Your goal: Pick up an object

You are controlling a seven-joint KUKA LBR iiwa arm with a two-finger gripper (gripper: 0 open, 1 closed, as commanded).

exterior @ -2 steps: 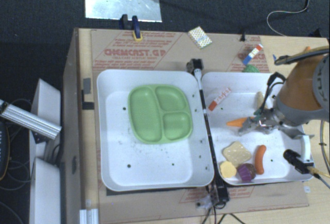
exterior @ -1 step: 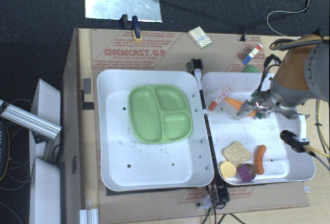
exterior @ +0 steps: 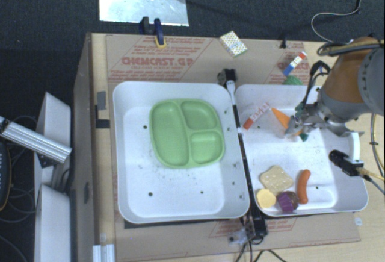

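Hand [exterior: 296,128] beside one carrot [exterior: 280,117], one green plate [exterior: 186,133], two bins [exterior: 129,152].

camera: single, fixed above the surface [exterior: 180,56] | facing: down at a slant | range: moderately far, both white bins and surrounding dark floor in frame | arm [exterior: 355,83] enters from right

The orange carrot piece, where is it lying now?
The orange carrot piece lies in the right bin, in its upper part, between a small red-and-white packet and the hand.
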